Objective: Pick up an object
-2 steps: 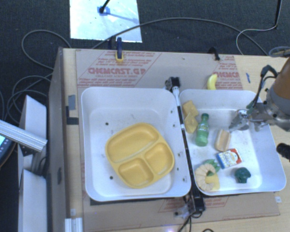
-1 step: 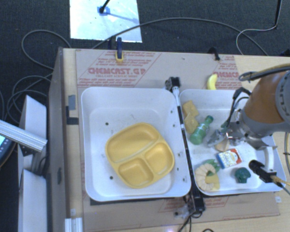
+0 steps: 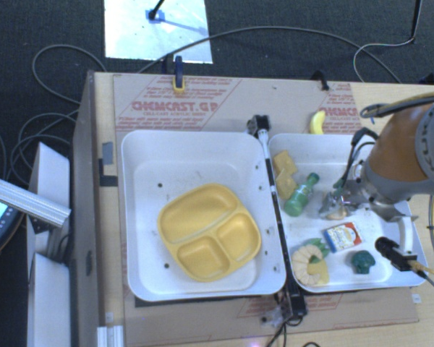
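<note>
Gripper (image 3: 338,207) low in right bin (image 3: 409,284), centre-right of frame; opening, hold: cannot tell; green bottle (image 3: 301,194) just left: light, stiff, slippery; grasp mid-body.

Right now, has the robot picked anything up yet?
Not that I can see. Done: the arm has reached into the right bin, and the gripper is low beside the green bottle. In hand: nothing visibly between its fingers; that spot is too blurry to judge. Left: grabbing and lifting something. The bottle, the red and white packet and the dark green toy all lie in the bin.
</note>
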You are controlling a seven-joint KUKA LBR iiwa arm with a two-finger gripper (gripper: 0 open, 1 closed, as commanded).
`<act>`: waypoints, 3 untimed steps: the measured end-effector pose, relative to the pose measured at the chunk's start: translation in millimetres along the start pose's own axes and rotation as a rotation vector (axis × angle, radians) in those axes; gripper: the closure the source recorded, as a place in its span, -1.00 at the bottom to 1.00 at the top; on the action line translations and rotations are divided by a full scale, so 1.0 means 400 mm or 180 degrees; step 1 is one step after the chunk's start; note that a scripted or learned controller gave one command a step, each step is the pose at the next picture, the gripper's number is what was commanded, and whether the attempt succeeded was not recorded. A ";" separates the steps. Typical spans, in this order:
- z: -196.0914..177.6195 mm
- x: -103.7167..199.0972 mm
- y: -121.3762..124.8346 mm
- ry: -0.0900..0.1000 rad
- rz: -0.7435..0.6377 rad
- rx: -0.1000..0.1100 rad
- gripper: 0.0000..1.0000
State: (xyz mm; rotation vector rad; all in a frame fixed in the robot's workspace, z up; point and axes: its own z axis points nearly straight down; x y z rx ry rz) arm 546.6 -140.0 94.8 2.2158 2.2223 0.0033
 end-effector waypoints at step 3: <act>-0.341 0.342 0.178 0.0008 -0.0008 0.0004 1.00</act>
